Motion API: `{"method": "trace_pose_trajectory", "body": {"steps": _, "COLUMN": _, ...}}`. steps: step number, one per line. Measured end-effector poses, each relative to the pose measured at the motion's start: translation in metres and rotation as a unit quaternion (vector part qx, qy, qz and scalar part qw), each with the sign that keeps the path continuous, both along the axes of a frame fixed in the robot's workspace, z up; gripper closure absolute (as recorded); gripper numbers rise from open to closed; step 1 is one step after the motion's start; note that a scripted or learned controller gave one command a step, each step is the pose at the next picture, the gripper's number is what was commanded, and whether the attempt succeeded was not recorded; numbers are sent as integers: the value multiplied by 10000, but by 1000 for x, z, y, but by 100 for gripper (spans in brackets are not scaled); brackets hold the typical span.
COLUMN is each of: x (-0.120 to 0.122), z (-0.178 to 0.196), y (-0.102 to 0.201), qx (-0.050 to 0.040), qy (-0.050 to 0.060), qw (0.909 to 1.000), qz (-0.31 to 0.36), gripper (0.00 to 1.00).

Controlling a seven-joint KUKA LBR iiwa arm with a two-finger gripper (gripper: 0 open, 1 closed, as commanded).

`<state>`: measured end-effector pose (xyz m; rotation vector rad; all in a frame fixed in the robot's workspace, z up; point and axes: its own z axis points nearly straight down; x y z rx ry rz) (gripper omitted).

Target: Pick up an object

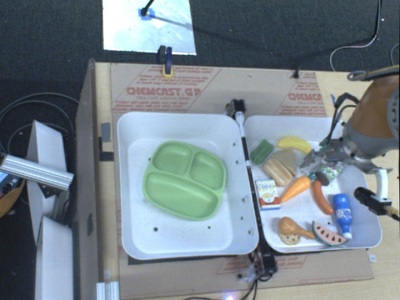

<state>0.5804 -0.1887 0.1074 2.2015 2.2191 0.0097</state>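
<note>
The right bin [370,235] holds several toy foods: a yellow banana [294,144], a green piece [262,150], a tan bread-like piece [281,166], an orange carrot [295,188], a red sausage [321,197], a blue bottle [341,212], a watermelon slice [327,235], a brown drumstick [292,229] and a small white and red carton [267,192]. My gripper [320,165] hangs low over this bin's upper right part. It sits just right of the bread piece and above the carrot's thick end and the sausage. Nothing is visibly held.
The left bin [125,167] holds a light green divided plate [185,180]. A black divider rail [249,174] runs between the bins. The grey and orange arm [375,124] covers the right bin's far right corner. Cardboard lines the bench around both bins.
</note>
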Motion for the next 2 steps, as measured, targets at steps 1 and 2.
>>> {"method": "trace_pose_trajectory", "body": {"steps": 1, "x": 96, "z": -15, "y": 34, "qx": 13, "qy": -26, "qw": 10000, "qz": 15, "gripper": 0}}
{"method": "trace_pose_trajectory", "body": {"steps": 2, "x": 52, "z": -23, "y": 39, "qx": 32, "qy": 74, "qw": 10000, "qz": -39, "gripper": 0}}
